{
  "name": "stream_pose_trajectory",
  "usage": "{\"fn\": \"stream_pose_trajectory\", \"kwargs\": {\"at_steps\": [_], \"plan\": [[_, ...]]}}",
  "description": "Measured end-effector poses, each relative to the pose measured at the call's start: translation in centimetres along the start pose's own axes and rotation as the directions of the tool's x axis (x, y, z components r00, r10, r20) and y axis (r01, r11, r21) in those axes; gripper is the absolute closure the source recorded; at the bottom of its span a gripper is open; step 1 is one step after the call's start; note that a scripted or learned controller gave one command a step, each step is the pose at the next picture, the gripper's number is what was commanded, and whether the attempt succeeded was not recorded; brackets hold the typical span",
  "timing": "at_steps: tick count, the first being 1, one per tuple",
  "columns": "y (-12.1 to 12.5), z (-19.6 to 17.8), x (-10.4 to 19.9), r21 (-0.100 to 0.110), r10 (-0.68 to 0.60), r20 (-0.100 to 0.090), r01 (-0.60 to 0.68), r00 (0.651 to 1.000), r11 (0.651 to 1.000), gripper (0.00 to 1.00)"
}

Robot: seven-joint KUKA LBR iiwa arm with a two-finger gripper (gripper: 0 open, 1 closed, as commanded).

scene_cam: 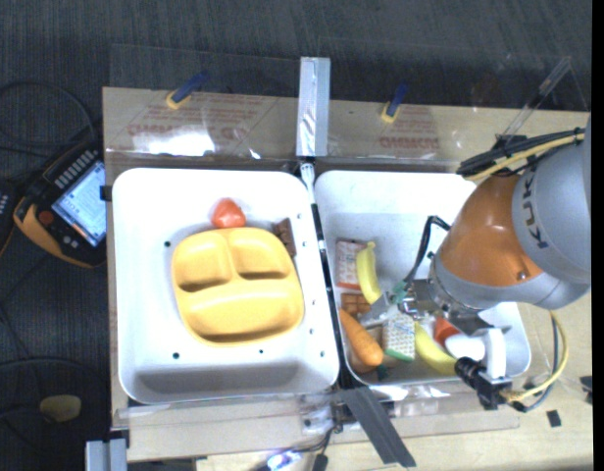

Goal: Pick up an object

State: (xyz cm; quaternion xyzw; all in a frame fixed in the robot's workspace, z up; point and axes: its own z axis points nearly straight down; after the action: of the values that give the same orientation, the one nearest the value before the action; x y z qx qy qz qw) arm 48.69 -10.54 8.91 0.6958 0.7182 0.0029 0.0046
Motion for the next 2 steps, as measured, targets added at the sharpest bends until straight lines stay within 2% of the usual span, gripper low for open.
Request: {"fn": "stream_pose_trajectory", "kwargs": {"at_steps": [1, 2], "plan": [[2.3, -9.1, -1.8, 0.009, -0.381, -0.007, 0.381, 0.924, 0.924, 0.0], [1.4, -3.0, 0.2, 0.013, -0.161, -0.007, 0.161, 0.987, 0.987, 0.0]]}}
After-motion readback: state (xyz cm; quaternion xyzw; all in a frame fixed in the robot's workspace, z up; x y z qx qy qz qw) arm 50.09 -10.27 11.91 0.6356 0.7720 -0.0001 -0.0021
